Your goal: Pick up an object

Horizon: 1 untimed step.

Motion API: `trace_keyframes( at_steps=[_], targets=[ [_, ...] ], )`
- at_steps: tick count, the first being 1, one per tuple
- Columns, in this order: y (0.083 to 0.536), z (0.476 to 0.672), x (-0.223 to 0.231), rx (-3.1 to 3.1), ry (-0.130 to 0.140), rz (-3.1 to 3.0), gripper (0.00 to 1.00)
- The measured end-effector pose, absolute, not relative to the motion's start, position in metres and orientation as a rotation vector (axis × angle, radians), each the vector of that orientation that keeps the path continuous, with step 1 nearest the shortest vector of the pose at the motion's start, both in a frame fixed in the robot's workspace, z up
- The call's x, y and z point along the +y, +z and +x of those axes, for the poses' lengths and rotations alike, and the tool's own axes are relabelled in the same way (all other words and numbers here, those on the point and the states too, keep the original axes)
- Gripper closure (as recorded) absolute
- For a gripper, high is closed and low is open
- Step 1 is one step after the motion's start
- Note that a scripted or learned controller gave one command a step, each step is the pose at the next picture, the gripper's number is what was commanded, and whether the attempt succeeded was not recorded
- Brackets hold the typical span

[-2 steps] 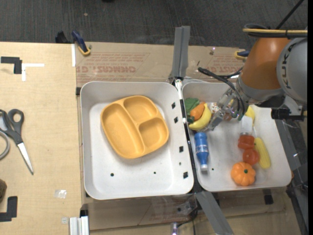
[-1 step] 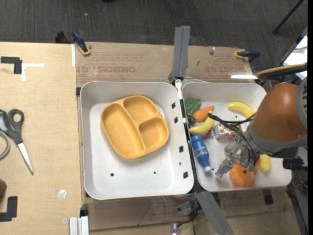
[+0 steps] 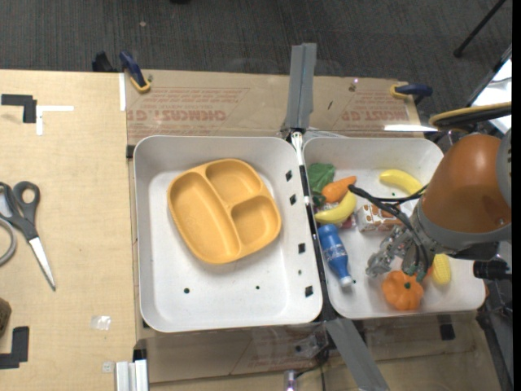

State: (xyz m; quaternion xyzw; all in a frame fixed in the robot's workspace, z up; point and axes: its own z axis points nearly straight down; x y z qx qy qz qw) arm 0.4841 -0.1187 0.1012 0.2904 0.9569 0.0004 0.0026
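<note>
Orange-yellow divided plate [image 3: 225, 210], blue bottle [image 3: 334, 252], orange pumpkin [image 3: 403, 291], white bins [image 3: 155, 243].

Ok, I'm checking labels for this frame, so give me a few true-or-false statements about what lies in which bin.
1. The yellow divided plate lies in the left bin. True.
2. The blue bottle lies in the left bin. False: it lies in the right bin, near the divider.
3. The end effector hangs over the right bin, close to the small orange pumpkin. True.
4. Scissors lie inside the right bin. False: they lie on the bench, left of both bins.
5. A banana lies in the right bin. True.
</note>
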Motion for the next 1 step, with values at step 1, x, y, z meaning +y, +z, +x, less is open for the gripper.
trace_keyframes(
  at_steps=[1],
  targets=[
    [0.2764,0.5258,-0.0731,3.036,0.000,0.795,1.00]
  ],
)
